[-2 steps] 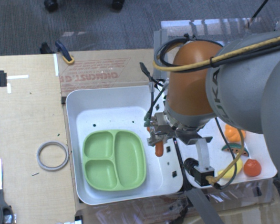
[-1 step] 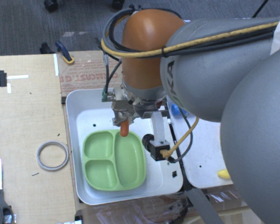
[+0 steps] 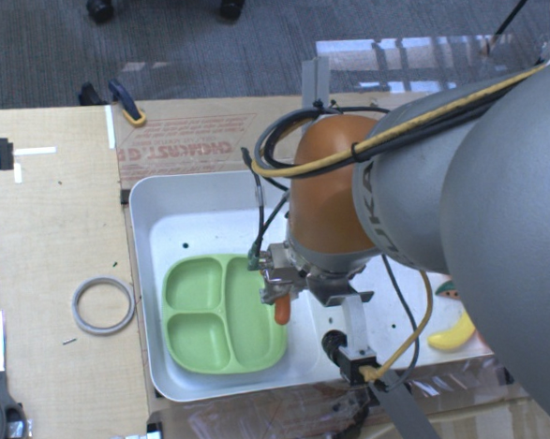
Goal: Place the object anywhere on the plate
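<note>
The gripper point(image 3: 278, 293) hung at the plate's point(image 3: 223, 313) right edge, and a small orange carrot point(image 3: 282, 310) poked out below it, long axis near upright, tip down, seemingly pinched between the fingers. The green plate sat in a white bin point(image 3: 192, 215) on a wooden bench point(image 3: 50, 230). A banana point(image 3: 452, 334) lay far right; grey carpet beyond.

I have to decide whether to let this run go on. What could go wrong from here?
1. The small orange-red object sits under the hand right at the right rim of the green three-compartment plastic plate. Released here, it may land on the rim and roll off into the white bin.
2. The wrist hides the grasp, so the hold may be loose.
</note>
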`<state>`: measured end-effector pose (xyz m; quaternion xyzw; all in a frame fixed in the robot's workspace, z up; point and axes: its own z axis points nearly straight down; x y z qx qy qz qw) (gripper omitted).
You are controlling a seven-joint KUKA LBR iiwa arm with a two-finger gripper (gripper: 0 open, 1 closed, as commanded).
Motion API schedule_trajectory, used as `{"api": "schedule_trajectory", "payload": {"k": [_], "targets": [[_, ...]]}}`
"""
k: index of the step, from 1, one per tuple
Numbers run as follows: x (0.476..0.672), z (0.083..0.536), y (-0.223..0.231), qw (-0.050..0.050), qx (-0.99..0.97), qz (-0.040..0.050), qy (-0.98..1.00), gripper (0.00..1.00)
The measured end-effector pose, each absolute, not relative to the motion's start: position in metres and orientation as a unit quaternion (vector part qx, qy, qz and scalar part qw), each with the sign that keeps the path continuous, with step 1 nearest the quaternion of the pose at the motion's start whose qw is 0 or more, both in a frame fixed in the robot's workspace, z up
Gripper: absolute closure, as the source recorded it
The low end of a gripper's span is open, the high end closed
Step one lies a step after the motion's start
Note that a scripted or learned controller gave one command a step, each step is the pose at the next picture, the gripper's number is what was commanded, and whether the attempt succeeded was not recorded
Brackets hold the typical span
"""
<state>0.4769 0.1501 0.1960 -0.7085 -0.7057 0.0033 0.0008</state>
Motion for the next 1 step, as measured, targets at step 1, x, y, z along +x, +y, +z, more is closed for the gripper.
{"api": "schedule_trajectory", "payload": {"k": [1], "targets": [[0.477,0.1962,0.1503,0.001,-0.709,0.003,-0.706,0.0]]}}
